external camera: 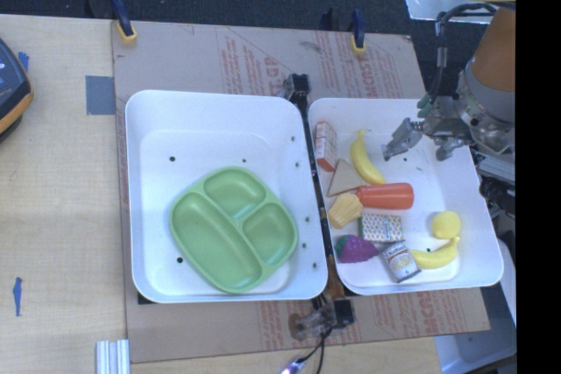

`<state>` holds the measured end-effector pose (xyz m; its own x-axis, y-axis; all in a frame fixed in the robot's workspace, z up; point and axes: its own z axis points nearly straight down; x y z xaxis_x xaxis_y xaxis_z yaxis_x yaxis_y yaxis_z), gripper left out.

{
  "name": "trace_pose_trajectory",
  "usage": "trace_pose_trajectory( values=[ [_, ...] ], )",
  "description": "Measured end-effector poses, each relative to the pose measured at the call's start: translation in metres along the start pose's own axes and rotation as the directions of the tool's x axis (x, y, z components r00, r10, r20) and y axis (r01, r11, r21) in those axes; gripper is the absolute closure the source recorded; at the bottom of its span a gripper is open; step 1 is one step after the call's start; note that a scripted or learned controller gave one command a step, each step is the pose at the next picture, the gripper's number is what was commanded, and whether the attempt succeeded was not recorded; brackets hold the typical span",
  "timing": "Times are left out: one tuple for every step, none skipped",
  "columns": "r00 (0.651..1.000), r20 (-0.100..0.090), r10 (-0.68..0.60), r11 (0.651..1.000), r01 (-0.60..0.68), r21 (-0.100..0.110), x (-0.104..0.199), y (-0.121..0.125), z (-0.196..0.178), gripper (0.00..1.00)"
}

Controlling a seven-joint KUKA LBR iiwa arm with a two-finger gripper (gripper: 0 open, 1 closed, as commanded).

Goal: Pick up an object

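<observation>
Gripper [422,138] seen over far part of right bin [465,279], jaws spread, nothing pinched. Toy food packed tight in bin: banana [365,158] just left of gripper, red sausage [386,196] nearer. Risk judged: neighbours nudged, jaws closed on air

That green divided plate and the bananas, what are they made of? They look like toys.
The green divided plate looks like moulded plastic: one even pale green, smooth, with rounded compartment ridges and a soft sheen. The upper banana and the lower banana are probably plastic play food, judging by their flat, uniform yellow without any spots, though the view is too coarse to rule out rubber or foam.
</observation>
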<state>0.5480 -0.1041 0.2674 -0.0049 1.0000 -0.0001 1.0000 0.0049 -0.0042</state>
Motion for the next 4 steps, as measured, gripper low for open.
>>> trace_pose_trajectory(
  values=[
    [1.000, 0.001, 0.000, 1.000, 0.000, 0.002, 0.011, 0.061, 0.102, 0.00],
    [1.000, 0.002, -0.002, 1.000, 0.002, 0.001, 0.001, 0.092, 0.176, 0.00],
    [1.000, 0.003, -0.001, 1.000, 0.001, -0.002, 0.009, 0.095, 0.175, 0.00],
    [1.000, 0.004, -0.003, 1.000, 0.003, 0.000, 0.008, 0.095, 0.165, 1.00]
  ],
)
